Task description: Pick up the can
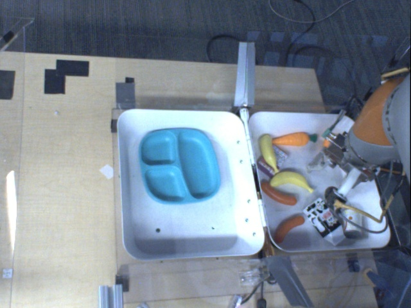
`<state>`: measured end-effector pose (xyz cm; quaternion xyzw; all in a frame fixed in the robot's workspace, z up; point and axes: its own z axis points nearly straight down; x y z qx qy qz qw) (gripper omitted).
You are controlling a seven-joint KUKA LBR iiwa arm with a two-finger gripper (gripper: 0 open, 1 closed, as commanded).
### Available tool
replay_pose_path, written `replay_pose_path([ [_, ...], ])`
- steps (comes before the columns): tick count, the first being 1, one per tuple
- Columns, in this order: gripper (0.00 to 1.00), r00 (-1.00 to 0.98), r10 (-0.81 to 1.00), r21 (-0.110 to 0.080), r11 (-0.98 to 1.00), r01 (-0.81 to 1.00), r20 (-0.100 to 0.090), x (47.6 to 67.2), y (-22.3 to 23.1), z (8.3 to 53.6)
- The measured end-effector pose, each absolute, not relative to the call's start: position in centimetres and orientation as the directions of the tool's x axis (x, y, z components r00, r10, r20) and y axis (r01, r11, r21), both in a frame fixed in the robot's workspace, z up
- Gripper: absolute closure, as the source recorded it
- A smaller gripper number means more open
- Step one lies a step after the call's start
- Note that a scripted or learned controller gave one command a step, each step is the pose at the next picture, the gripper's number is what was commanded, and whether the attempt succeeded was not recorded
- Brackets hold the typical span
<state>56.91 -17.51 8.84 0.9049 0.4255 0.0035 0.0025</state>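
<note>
Two bins sit side by side on the bench. The left bin holds a plate, nearer its far-left corner. In the right bin, a carrot lies by the far edge and the left banana lies along the left wall. The middle banana is mid-bin, with one sausage just before it. The front sausage is near the front-left corner.

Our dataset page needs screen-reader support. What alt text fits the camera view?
A robot arm reaches from the right over a white bin holding a carrot, two bananas and two sausages. The adjoining left bin holds a blue divided plate.
</note>
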Motion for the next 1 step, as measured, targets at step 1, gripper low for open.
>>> replay_pose_path([
  [1,0.00,0.677,0.736,-0.001,-0.677,0.736,0.003,64.15,-19.57,8.69],
])
